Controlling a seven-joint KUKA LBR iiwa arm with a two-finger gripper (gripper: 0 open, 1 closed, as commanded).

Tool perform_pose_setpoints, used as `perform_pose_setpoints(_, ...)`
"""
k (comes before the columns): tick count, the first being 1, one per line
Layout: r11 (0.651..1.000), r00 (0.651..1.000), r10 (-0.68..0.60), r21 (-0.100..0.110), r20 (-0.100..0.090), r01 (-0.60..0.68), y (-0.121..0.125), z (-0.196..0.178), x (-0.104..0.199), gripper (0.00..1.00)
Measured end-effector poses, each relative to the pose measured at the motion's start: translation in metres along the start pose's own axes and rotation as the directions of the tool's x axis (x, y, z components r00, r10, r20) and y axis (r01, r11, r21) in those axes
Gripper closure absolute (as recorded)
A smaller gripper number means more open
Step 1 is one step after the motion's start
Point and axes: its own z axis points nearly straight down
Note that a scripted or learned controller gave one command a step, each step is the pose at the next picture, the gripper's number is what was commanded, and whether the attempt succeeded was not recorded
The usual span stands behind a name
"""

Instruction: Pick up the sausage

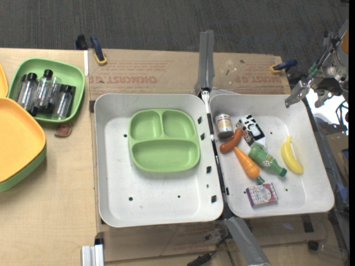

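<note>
Well apart: sausage (pixel 231 140) lay in the right bin (pixel 319 201), gripper (pixel 324 73) above its far right corner. Whether its jaws stood apart or together, I could not tell.

Cardboard sheet (pixel 166 71) beneath the bins: red printed lettering, upside down to the camera, reads roughly "CHEMCAST GP". Labels on the small packages in the right bin: illegible.
</note>
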Motion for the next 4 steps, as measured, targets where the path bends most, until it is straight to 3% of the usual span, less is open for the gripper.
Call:
perform_pose_setpoints(1, 1.0, 1.0, 0.015, -0.026, 0.004, -0.015, -0.031, 0.125, 0.059, 0.0)
perform_pose_setpoints(2, 1.0, 1.0, -0.022, 0.001, -0.001, 0.022, -0.07, 0.145, 0.117, 0.0)
perform_pose_setpoints(3, 1.0, 1.0, -0.016, 0.002, 0.0, 0.016, -0.07, 0.137, 0.115, 1.0)
perform_pose_setpoints(4, 0.988, 0.988, -0.154, 0.001, -0.001, 0.154, -0.109, 0.149, 0.11, 1.0)
